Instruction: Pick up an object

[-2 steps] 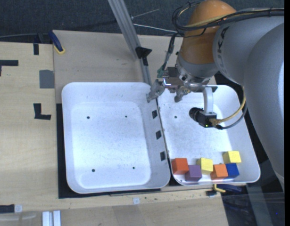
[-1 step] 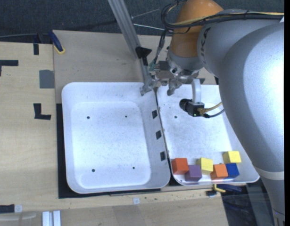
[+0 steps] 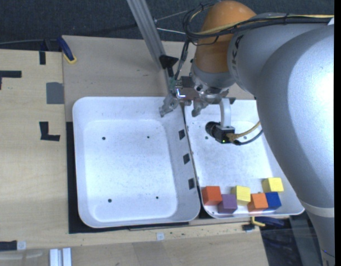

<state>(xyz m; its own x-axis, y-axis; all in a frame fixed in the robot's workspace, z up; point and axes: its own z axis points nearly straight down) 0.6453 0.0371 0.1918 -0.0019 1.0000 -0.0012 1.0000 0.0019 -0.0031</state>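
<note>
The arm reaches in over the right bin, with its gripper up at the far end, above the ridge where the two bins meet. Its fingers look spread apart with nothing between them. The blocks sit well away, bunched along the near edge of that bin: an orange block, a purple block, a yellow block, another orange block, a blue block and a second yellow block. The left bin holds no blocks (just speckles). I'd say nothing has been picked yet; the next move calls for travelling to the near edge and descending over one block, ideally an outer one.
</note>
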